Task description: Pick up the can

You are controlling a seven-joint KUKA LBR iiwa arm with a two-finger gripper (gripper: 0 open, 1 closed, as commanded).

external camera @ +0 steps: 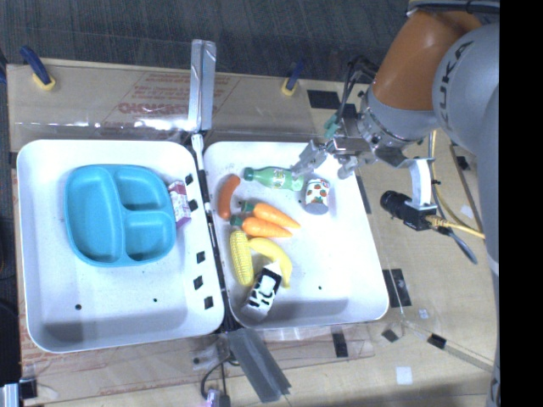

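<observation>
Hovering end effector (pixel 327 161), can (pixel 316 196) partly hidden

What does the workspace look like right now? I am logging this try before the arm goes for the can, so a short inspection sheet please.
Surface: two white bins side by side, left bin and right bin.
Job's things: can, upright near the right bin's far right corner.
Clutter: green bottle, two carrots, corn cob, banana, red-orange sausage-like item, black-and-white pack in the right bin; blue tray and small purple pack in the left bin.
Grippers: gripper just above the can and bottle, holding nothing visible.
Cables: yellow cable right of the bins.
Surroundings: blue clamps at the bench's far edge.
</observation>
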